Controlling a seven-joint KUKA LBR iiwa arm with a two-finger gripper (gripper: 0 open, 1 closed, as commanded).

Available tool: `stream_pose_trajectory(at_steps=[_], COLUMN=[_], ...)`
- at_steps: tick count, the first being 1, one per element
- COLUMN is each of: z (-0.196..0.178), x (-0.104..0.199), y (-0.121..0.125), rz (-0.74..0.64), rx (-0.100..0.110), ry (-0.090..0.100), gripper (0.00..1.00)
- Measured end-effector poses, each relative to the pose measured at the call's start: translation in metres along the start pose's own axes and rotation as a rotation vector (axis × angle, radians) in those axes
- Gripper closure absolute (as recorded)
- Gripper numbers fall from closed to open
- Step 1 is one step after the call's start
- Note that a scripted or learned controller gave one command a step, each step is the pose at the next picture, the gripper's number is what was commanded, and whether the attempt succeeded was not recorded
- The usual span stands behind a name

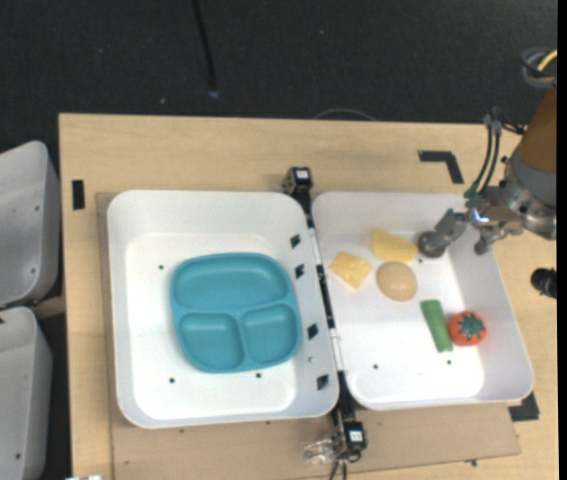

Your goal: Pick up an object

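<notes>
camera view: gripper [458,236] was seen over the right bin [403,383], at its far right edge; whether its claw was open could not be told, nothing seen held. listed in that bin: two yellow wedges [351,269] [394,246], tan ball [397,282], green stick [436,325], red tomato [468,328]. teal tray [234,310] was logged in the left bin [138,368].

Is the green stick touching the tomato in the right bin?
Cannot tell. In the camera view the green stick and the tomato lie side by side, with no clear gap or contact visible between them.

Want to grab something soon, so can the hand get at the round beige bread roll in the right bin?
Probably yes: the round beige bread roll lies uncovered, with the hand just above-right.
</notes>
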State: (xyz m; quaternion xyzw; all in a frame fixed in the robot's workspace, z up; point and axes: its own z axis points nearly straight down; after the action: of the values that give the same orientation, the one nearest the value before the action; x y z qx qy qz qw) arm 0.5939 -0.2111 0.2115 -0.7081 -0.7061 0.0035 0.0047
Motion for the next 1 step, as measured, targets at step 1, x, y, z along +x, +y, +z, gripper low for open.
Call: stream_pose_trajectory(at_steps=[1], z=[-0.008], x=[0.0004], y=[0.0029], rz=[-0.004], rx=[-0.013], ry=[-0.003], gripper=[0.0])
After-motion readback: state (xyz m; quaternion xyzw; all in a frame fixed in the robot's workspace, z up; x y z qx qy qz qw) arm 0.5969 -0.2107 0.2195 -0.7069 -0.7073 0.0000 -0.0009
